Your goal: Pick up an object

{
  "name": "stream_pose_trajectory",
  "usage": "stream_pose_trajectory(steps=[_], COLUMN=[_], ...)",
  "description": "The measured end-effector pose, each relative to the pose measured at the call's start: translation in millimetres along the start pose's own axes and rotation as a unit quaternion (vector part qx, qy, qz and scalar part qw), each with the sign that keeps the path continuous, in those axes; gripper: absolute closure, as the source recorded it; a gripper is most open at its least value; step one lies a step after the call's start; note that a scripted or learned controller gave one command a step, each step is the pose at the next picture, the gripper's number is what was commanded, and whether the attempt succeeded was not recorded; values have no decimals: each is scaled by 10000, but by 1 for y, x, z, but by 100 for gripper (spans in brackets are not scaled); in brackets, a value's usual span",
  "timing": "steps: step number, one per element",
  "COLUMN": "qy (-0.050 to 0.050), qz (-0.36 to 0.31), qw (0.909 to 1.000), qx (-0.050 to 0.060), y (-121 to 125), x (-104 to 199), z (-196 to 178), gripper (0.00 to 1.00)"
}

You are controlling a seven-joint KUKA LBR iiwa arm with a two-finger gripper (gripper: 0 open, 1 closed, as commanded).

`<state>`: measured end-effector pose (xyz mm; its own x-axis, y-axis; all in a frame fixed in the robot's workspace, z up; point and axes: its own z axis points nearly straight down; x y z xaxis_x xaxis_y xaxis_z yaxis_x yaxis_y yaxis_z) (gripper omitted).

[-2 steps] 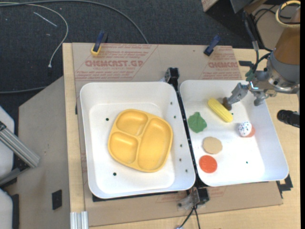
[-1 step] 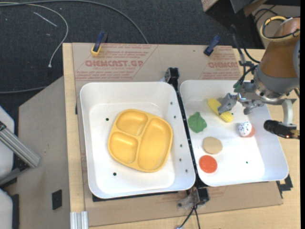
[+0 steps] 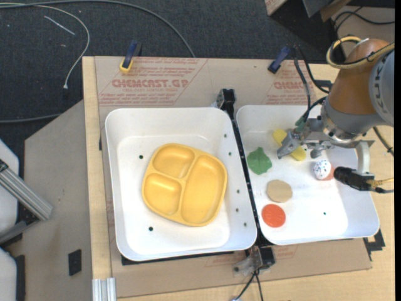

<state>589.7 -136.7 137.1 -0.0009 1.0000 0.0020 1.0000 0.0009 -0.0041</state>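
Left bin [image 3: 113, 121]: one yellow divided plate [image 3: 185, 184] lying flat, near the middle. It is not my target.

Right bin [image 3: 326, 218], from its left wall: a green lumpy toy [image 3: 259, 161], then a tan disc [image 3: 279, 190] and below it a red disc [image 3: 274, 216], each apart from the others. All three look small and light.

Likely target: the yellow piece [image 3: 279, 135] in the upper part of the right bin. Yellow shows at the upper left of my gripper [image 3: 296, 146] and again at its lower right, so I can't tell if it's one item under me or two. I'd judge it to be hard plastic: light, stiff, a bit slick and not fragile. Best hold is across its narrow width, mid-body, since an end grip would likely squirt out.

My gripper sits low over that yellow piece, close to it or touching. Contact is unclear, and so is whether I'm spread or closed. I claim no hold.

Just right of me is a white speckled ball [image 3: 321, 168]. It is round, so it would roll if nudged.
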Motion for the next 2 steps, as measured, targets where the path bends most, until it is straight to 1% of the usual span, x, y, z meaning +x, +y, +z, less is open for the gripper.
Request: stream_pose_trajectory(steps=[1, 2], qy=[-1, -3], qz=[4, 4], qw=[10000, 10000], qx=[2, -22], y=[0, 1], x=[1, 1], z=[52, 38], gripper=[0, 100])
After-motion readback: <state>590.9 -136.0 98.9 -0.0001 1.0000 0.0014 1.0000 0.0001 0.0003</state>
